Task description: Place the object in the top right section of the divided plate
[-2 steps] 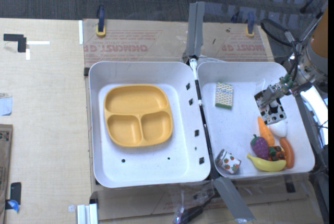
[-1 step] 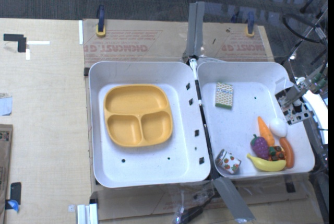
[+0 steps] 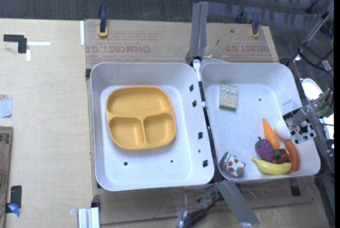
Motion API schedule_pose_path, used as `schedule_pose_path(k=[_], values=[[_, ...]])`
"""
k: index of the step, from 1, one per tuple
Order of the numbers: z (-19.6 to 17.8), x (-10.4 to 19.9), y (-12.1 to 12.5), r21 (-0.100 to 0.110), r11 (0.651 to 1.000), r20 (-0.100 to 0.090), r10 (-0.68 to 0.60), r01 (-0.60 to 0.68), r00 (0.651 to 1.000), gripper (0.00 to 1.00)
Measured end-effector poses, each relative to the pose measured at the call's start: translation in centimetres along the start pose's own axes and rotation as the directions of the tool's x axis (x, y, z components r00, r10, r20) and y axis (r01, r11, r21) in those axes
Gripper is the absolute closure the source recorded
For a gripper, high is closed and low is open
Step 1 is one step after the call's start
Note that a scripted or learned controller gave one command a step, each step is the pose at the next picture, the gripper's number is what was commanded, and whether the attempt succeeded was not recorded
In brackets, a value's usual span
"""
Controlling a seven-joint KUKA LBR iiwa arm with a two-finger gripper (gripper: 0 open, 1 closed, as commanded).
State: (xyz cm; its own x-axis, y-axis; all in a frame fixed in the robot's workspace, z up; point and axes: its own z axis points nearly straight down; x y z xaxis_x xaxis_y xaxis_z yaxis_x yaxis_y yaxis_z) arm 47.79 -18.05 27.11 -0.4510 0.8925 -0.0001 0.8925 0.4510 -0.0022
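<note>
1. the left bin [image 3: 95,131] fills the middle left of the frame; the right bin [image 3: 249,115] sits touching it, sharing the centre wall.
2. the divided plate [image 3: 141,102], yellow, lies in the upper left part of the left bin. it has one wide section along its upper side and two smaller ones below, all bare. i judge the target to be the right end of that upper section, though the layout leaves this unsure.
3. the gripper [image 3: 297,125] hangs at the right edge of the frame, over the right bin's right wall. i cannot tell whether it is open or closed, and nothing can be seen held in it.
4. the task names no object. likely candidates crowd the lower right of the right bin: a banana [image 3: 272,167] lying left to right, a carrot [image 3: 270,134] running nearly top to bottom, and purple grapes [image 3: 264,147] between them.
5. a green-and-white block [image 3: 228,97] lies apart, in the upper left of that bin; a small patterned cup [image 3: 232,165] sits at its lower left.
6. key relation: the cluster lies just left of and below the gripper, the carrot nearest. the plate is well apart, far left across the wall, so any carry runs leftward.
</note>
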Motion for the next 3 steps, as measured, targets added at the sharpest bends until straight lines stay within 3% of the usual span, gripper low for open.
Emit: schedule_pose_path(k=[1,2,3], values=[[3.6,-1.7,-0.8,-0.002,0.947,0.000,-0.320,0.320,0.947,1.00],[-11.3,-3.8,-1.8,-0.002,0.887,0.004,-0.462,0.462,0.887,1.00],[-15.8,-3.8,-1.8,-0.002,0.856,0.005,-0.518,0.518,0.856,1.00]])
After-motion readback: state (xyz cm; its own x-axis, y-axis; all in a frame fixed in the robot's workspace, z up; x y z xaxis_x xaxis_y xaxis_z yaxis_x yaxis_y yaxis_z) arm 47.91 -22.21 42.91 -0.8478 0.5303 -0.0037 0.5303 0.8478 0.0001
